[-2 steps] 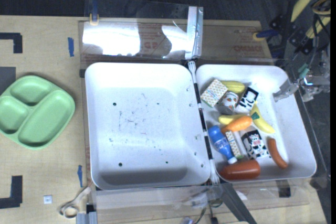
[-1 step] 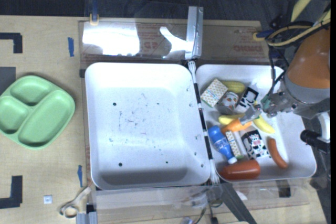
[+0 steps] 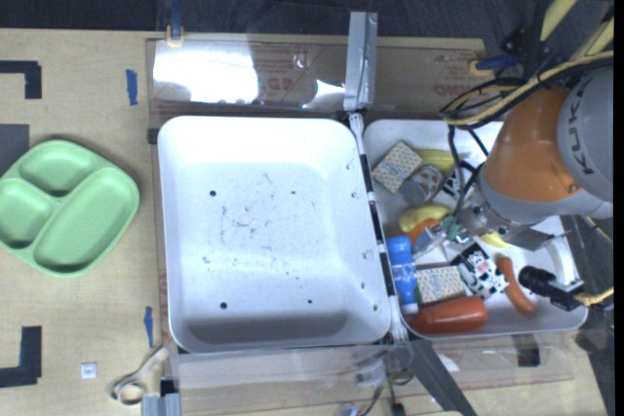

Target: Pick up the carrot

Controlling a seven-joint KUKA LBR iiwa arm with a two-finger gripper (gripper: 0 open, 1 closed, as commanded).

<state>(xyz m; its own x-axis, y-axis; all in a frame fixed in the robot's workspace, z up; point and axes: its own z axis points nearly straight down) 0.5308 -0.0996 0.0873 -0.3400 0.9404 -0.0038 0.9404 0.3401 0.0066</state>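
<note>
The carrot (image 3: pixel 517 291), a slim orange stick, lies slanted near the front right of the right bin (image 3: pixel 546 319). My gripper (image 3: pixel 456 227) is low over the middle of that bin, under the orange wrist band, a short way left of and behind the carrot. A small orange piece (image 3: pixel 421 230) and a yellow thing (image 3: pixel 424 213) lie just left of the gripper. Nothing can be seen held in it.
The right bin is crowded: a blue bottle (image 3: pixel 401 268), a red sausage (image 3: pixel 450 315), a tan waffle square (image 3: pixel 439 283), a black-and-white block (image 3: pixel 480 270), a cracker-like square (image 3: pixel 396 164) and a banana (image 3: pixel 435 157). Left bin (image 3: pixel 195 151) adjoins. A green divided plate (image 3: pixel 64 206) rests far left.
</note>
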